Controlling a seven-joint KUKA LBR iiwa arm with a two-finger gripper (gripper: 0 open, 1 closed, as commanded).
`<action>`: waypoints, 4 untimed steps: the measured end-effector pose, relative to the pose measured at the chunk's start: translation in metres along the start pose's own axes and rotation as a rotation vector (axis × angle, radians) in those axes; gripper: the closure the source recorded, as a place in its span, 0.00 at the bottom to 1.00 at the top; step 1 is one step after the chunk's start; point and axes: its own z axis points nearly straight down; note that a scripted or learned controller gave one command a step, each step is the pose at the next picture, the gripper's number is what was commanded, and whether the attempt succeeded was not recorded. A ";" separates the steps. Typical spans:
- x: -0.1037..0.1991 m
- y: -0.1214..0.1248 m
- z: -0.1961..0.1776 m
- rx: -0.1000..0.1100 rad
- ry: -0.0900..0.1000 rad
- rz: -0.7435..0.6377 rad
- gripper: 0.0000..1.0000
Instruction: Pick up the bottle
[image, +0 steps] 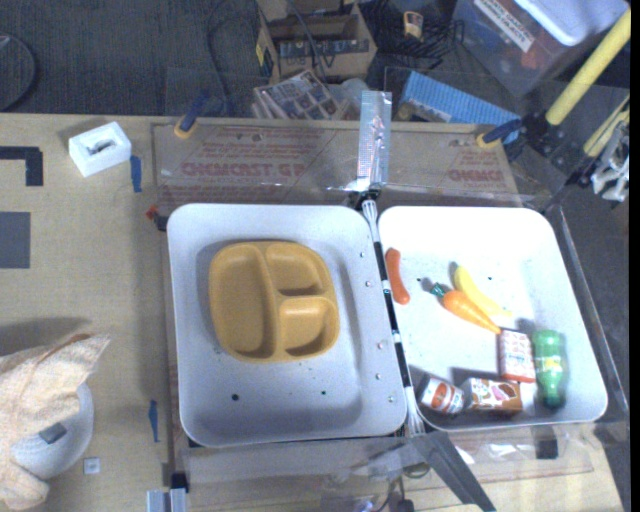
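Note:
The bottle (548, 368) is small and green with a lighter cap end. It lies in the right white bin (470, 225), close to that bin's front right corner. Its long axis runs roughly front to back. A red and white carton (515, 355) lies right beside it on its left, touching or nearly so. The bin's right wall is just to the bottle's right.
The right bin also holds a carrot (466, 308), a banana (480, 297), a red sausage (398, 275), a can (442, 397) and an orange packet (492, 395). A yellow divided tray (272, 300) sits in the left bin (270, 410). A cloth (40, 390) lies on the bench at left.

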 end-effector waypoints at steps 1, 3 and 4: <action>-0.010 -0.009 -0.001 -0.002 0.000 -0.468 1.00; -0.006 -0.006 -0.024 -0.005 -0.002 -1.188 1.00; 0.031 0.045 -0.039 -0.015 -0.002 -1.550 1.00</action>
